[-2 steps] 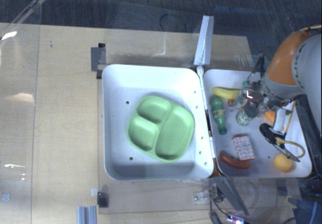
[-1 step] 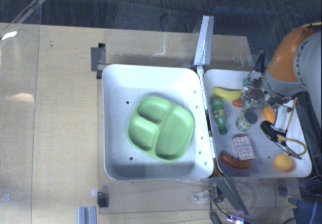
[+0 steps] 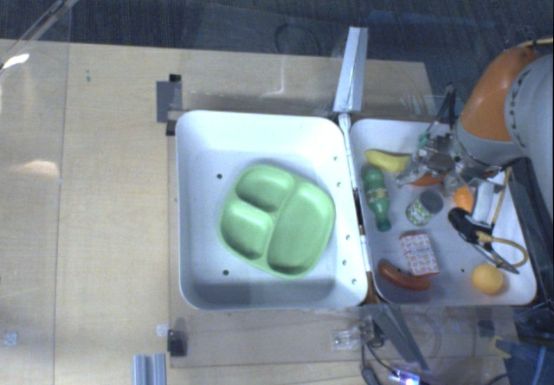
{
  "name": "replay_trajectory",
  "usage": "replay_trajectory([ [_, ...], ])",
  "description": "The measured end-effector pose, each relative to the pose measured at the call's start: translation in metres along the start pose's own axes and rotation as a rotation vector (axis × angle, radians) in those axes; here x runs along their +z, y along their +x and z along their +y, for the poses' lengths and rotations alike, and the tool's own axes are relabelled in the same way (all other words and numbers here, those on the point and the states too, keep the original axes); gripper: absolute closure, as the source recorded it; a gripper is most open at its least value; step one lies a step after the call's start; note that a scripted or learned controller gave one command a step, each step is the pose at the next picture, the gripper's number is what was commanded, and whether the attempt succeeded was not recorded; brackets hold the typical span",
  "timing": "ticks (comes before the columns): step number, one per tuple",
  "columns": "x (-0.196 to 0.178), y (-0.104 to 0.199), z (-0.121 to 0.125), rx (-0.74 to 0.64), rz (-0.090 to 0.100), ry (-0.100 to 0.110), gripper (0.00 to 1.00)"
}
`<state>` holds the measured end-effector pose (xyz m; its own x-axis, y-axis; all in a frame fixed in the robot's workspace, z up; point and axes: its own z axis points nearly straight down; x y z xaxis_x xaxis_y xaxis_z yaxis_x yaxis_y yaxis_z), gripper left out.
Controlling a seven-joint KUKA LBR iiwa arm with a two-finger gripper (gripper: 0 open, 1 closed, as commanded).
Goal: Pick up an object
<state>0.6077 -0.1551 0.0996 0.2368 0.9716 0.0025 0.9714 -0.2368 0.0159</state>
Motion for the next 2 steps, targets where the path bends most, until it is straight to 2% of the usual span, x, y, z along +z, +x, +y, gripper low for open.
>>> replay_trajectory([
  [1,0.010,-0.029,-0.067,0.092,-0.001,0.005,0.00],
  [2,-0.001,-0.027,-0.064,0.089,0.001,-0.001,1.00],
])
